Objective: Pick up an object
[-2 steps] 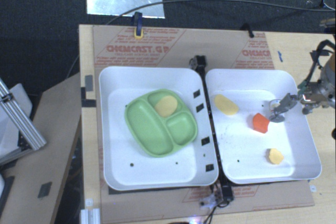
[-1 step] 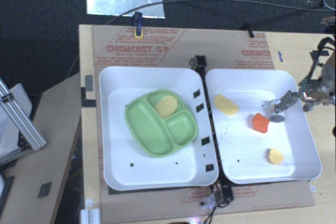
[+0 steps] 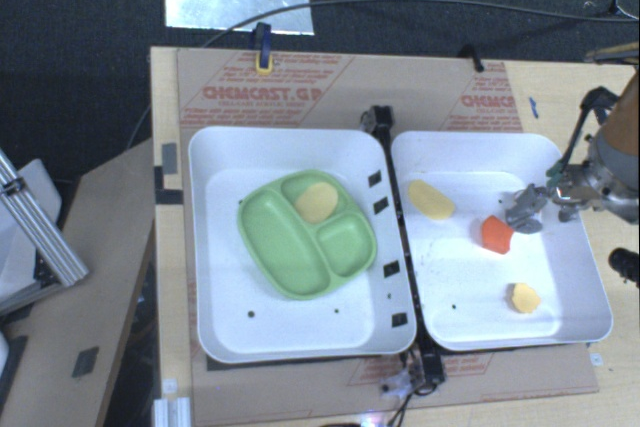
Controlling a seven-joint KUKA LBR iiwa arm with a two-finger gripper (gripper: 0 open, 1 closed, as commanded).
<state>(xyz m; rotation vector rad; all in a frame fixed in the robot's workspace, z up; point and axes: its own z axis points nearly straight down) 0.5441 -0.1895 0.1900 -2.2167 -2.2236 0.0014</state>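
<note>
Over the right bin, hovering end effector just above the orange object, fingers apparently parted and gripping nothing, approaching; next needing descent and closing.

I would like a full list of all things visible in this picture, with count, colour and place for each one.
White bins: 2, white, side by side on the bench.
Divided plate: 1, green, in the left bin.
Yellow piece: 1, yellow, in the plate's upper compartment.
Pale yellow object: 1, right bin, upper left.
Orange object: 1, right bin, centre, just below the gripper.
Small yellow object: 1, right bin, lower right.
Clamp: 1, blue and yellow, bench's far edge.
Gripper: 1, grey, over the right bin.
</note>
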